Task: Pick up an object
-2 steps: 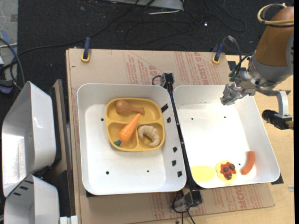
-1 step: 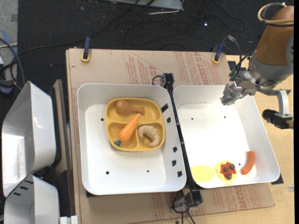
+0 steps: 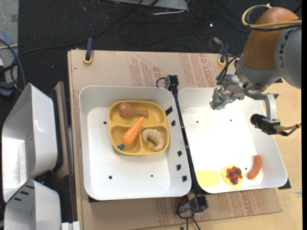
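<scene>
My gripper (image 3: 219, 101) hangs over the far left part of the right bin (image 3: 216, 138), with nothing seen beneath it. Along that bin's near edge lie a flat yellow piece (image 3: 208, 178), a small tart topped with dark berries (image 3: 233, 174) and an orange-red sausage (image 3: 254, 167). In the left bin (image 3: 96, 166) sits a yellow divided plate (image 3: 115, 145). It carries a brown drumstick (image 3: 132, 110), an orange carrot (image 3: 133, 131) and a pale curled shrimp (image 3: 153, 138). All of these are well away from the gripper.
A black divider strip (image 3: 181, 138) runs between the two bins. Cables and a black fitting (image 3: 265, 123) hang from the arm over the right bin's far right side. Orange clamps (image 3: 88, 56) hold the cardboard base at the back.
</scene>
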Available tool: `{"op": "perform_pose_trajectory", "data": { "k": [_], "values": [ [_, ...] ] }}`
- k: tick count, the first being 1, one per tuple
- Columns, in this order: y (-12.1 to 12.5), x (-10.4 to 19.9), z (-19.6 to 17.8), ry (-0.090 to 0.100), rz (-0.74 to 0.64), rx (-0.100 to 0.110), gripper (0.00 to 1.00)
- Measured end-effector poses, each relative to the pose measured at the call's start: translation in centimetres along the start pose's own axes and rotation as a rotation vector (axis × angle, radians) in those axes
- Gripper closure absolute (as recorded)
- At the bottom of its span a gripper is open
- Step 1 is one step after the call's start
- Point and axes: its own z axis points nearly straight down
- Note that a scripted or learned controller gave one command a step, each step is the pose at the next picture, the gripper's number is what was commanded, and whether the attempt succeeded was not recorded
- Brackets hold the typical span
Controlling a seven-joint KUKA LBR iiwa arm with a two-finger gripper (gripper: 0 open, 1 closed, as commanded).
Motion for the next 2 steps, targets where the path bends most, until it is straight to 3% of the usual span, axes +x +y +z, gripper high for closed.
{"op": "perform_pose_trajectory", "data": {
  "k": [2],
  "values": [
    [2.6,9.9,0.7,0.000,-0.002,-0.004,1.00]
  ]
}}
